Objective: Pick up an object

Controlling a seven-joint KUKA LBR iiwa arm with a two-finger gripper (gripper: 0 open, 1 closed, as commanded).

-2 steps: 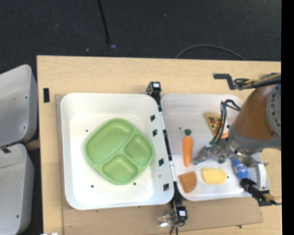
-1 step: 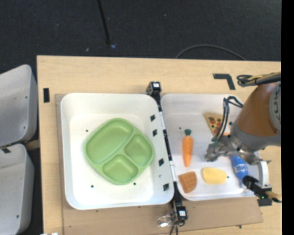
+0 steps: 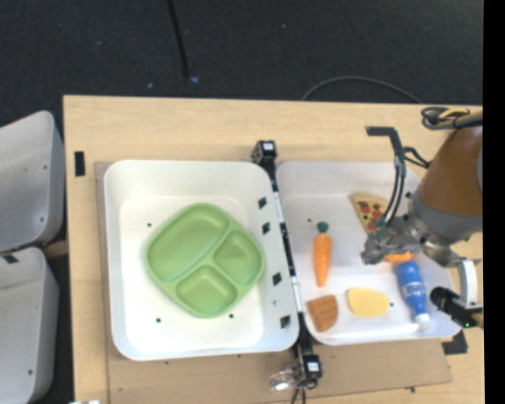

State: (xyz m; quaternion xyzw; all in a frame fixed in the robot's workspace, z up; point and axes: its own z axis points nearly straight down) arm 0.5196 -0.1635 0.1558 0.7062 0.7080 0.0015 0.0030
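Gripper (image 3: 380, 249): low in the right bin (image 3: 320, 183), between the pizza slice (image 3: 370, 210) and the bottle (image 3: 412, 289); open or shut, cannot tell.
Nearest thing: bottle, blue with a white cap, lying flat just beside the gripper, partly under the wrist.
Bottle axis: long, running from near the gripper down toward the bin's near edge, cap end nearest that edge.
Bottle handling: probably light, stiff plastic, smooth and round, likely to roll or slip; best taken across the middle of the barrel, fingers square to the long axis.
Orange bit (image 3: 398, 257): touching the bottle's upper end, too hidden to name.
Carrot (image 3: 321, 257): left of the gripper, well apart from the bottle; long axis up-down in the view, green top away from the near edge, tip toward it; likely a light, hard toy, graspable across its thick upper half.
Toast (image 3: 323, 311): flat, near the bin's front left corner; thin, hard to pinch.
Yellow piece (image 3: 368, 302): flat, between toast and bottle; low profile, poor hold.
Left bin (image 3: 118, 251): green tray (image 3: 204, 259), well apart from the gripper.
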